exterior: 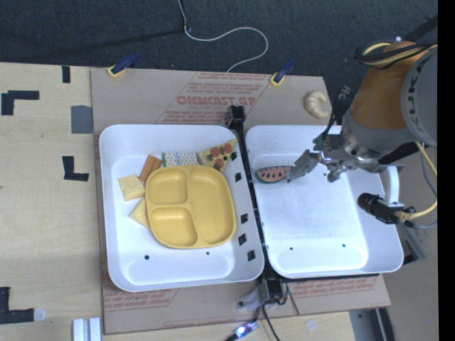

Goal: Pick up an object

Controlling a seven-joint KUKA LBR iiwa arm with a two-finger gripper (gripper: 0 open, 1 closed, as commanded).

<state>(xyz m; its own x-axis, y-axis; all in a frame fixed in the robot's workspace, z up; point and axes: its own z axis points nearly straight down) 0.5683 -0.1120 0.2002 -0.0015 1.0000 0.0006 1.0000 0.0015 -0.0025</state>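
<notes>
The grey two-finger gripper [295,173] hangs low in the right white bin [320,254], fingers spread, just beside a small watermelon-slice toy [273,173].

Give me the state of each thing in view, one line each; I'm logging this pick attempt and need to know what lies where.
yellow divided plate: upright in the left bin, lying over several small flat pieces.
small flat pieces: partly hidden under the plate.
watermelon slice toy: lying flat in the right bin, near the divider.
gripper: low in the right bin, just right of the slice; grasp unclear.
</notes>
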